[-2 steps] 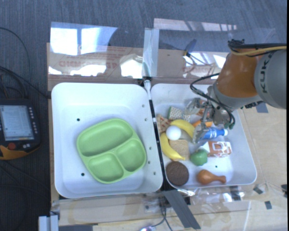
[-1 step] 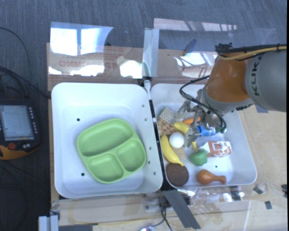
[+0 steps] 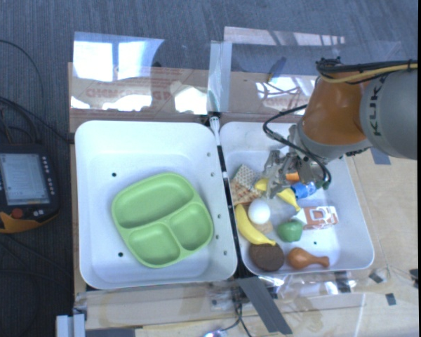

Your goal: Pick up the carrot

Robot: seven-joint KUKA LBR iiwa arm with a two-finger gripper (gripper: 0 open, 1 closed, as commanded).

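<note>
The arm [image 3: 351, 114] reaches low into the right bin [image 3: 345, 248], its gripper [image 3: 286, 168] down among a tight cluster of toy food. Whether the gripper is open or closed cannot be told from this angle. A small orange piece at the gripper's tip, seemingly the carrot [image 3: 292, 177], lies against a blue item [image 3: 304, 189] and just beside a yellow piece [image 3: 288, 198], with a waffle [image 3: 243, 179], an egg [image 3: 259, 211] and a banana [image 3: 248, 227] near. The crowding is the main hazard: a close here could catch the blue or yellow neighbour along with the carrot, or instead of it, or pinch only the carrot's end so that it slips free on the lift. A push downward could also wedge the carrot under its neighbours or nudge the carton [image 3: 318, 217] aside. The left bin [image 3: 98, 153], holding a green plate [image 3: 165, 218], lies well apart from the work.
</note>
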